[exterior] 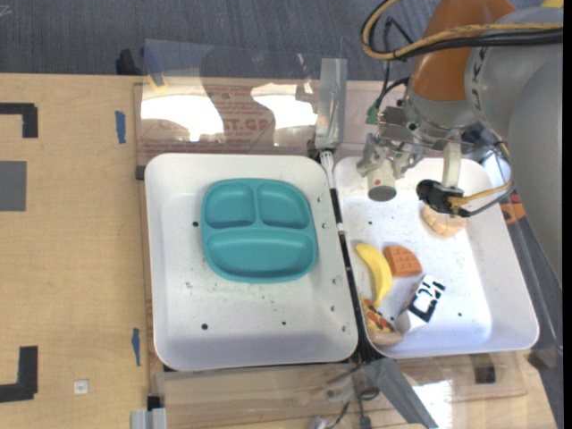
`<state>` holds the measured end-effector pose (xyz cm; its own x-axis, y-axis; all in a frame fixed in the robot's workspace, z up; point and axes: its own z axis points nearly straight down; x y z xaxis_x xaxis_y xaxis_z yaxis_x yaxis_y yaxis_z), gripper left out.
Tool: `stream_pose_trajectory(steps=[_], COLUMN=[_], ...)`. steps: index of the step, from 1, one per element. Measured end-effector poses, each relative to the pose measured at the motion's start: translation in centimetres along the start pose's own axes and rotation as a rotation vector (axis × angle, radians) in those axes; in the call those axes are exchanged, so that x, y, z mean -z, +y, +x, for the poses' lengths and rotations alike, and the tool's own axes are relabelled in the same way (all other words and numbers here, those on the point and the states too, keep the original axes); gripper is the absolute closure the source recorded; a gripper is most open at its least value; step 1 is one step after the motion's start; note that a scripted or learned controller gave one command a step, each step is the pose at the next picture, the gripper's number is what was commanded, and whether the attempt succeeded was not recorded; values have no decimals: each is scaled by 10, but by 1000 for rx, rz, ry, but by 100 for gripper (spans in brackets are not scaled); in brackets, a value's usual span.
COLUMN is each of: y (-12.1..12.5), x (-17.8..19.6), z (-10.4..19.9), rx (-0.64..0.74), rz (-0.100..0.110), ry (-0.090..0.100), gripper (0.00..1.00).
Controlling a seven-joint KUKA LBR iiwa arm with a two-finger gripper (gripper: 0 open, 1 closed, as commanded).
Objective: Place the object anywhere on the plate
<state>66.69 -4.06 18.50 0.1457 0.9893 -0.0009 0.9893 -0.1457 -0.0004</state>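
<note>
A teal plate point(259, 228) with three compartments lies in the left bin point(179, 329) with nothing on it. In the right bin point(483, 320) lie a yellow banana point(375, 273), an orange waffle-like piece point(403, 261), a tan bread-like piece point(444, 222) and a black-and-white block point(426, 298). My gripper point(384, 170) hangs over the back left corner of the right bin, well behind the banana. Its fingers stand apart with nothing between them.
A small mixed-colour food item point(380, 322) lies at the right bin's front left, by the divider point(344, 239) between the bins. A clear plastic sheet point(232, 105) stands behind the left bin. Cables loop above the wrist point(402, 16).
</note>
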Motion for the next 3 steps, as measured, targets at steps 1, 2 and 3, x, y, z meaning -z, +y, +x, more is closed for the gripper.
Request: stream_pose_trajectory(steps=[1,2,3], y=[-42,-56,-57], x=[0,-30,-30], z=[101,116,126], rx=[3,-61,-48], rz=[3,-5,-6], ry=[5,5,18], gripper=[100,100,0])
